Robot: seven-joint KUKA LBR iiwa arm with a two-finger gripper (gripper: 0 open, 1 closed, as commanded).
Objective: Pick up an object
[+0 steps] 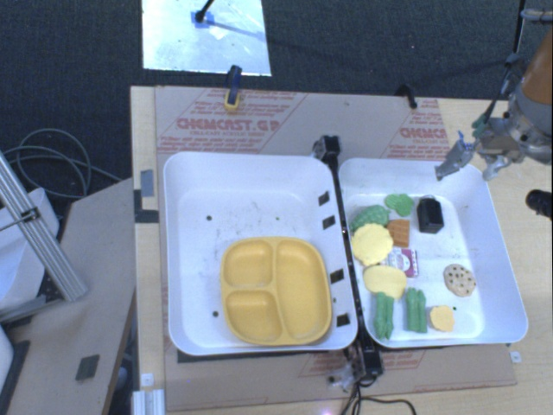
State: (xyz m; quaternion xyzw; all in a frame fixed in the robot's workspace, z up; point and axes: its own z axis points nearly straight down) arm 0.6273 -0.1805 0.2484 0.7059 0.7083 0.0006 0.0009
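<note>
My gripper [472, 156] hangs over the far right rim of the right bin [505, 258], fingers spread apart with nothing between them; the arm behind it is cut off by the frame edge. Readable text: the brown sheet [259, 119] under both bins carries red print, "CHEMCAST G P" to my left beyond the left bin [186, 232], and a second red block close beside my fingers, partly covered by the bin rim, legible only as the same lettering in fragments. Candidate objects all lie in the right bin, below and left of my fingers: a black block [429, 214] nearest, a green leaf-shaped piece [399, 203] beside it, a darker green leafy piece [371, 216], a small orange-brown square [398, 232], a pale yellow round [372, 245], a small pink-and-white packet [405, 262] whose printing is too small to read, a yellow oval [384, 280], two green stalks [399, 311], a speckled cookie [459, 279] and a yellow-orange disc [442, 318]. The yellow round overlaps the leafy piece, hiding part of it; the yellow oval covers the top of one stalk. Farther left, the left bin holds a yellow three-compartment tray [276, 289]. A yellow-and-blue clamp [232, 89] sits at the sheet's far edge; a shiny plate [206, 22] beyond it reflects glare, with detail hard to make out.
</note>
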